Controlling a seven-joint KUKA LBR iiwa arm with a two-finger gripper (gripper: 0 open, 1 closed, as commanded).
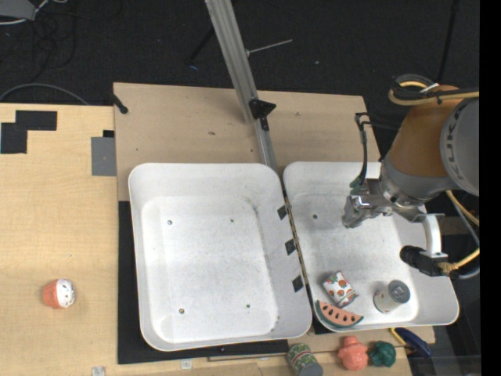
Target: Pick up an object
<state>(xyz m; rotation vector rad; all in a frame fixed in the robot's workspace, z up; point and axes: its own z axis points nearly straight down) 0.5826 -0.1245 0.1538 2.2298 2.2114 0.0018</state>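
bench: tan board on a dark floor, cables at the back, two white bins side by side
landmark: right bin [329,180], all places given from it
left bin [156,180]: touching its left wall
gripper [355,212]: above the bin's upper middle floor, nothing between its tips; too small to tell whether it is spread or closed
patterned box [339,287]: lower middle of the bin, red-and-white print
watermelon slice [340,316]: on the bin's front rim, just below the box
grey cylinder [391,295]: lower right of the bin, near the box
outside bin: pink toy [353,353], green toy [383,354], small can [300,358] beyond the front rim; orange ball [59,294] far left
step: probably approach, nothing grasped yet
next move: likely shift toward the front cluster, descend over one item, close
writing: none readable; box print too small
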